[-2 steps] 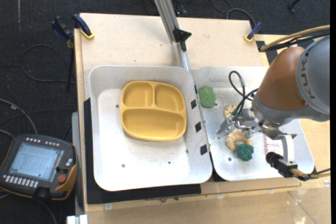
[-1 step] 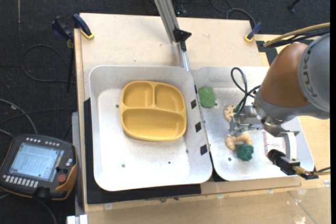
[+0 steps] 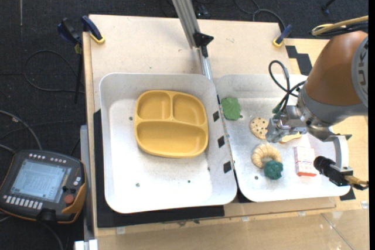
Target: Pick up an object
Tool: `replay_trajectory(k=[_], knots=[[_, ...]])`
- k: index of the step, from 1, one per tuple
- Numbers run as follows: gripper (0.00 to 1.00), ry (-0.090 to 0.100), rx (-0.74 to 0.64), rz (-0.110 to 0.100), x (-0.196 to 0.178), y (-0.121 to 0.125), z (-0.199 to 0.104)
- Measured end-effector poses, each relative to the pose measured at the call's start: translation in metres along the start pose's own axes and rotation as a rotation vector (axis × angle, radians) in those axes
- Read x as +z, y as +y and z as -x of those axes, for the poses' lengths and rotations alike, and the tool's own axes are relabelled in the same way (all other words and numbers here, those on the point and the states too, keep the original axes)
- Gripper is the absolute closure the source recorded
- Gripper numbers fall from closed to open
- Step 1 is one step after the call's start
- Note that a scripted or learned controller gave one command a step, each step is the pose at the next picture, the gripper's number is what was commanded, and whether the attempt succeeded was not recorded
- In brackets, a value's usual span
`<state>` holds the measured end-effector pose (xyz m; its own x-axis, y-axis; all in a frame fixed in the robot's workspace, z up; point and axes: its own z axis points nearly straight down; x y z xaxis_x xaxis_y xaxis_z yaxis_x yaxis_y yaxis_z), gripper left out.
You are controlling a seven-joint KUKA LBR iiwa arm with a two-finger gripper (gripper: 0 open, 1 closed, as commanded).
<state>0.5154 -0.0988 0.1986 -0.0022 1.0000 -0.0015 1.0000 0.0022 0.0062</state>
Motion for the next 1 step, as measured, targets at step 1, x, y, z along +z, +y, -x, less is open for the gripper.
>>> replay_trajectory(k=[1], knots=[[1.00,0.000,-0.001,0.000,-0.0500,0.0020,0.0001]])
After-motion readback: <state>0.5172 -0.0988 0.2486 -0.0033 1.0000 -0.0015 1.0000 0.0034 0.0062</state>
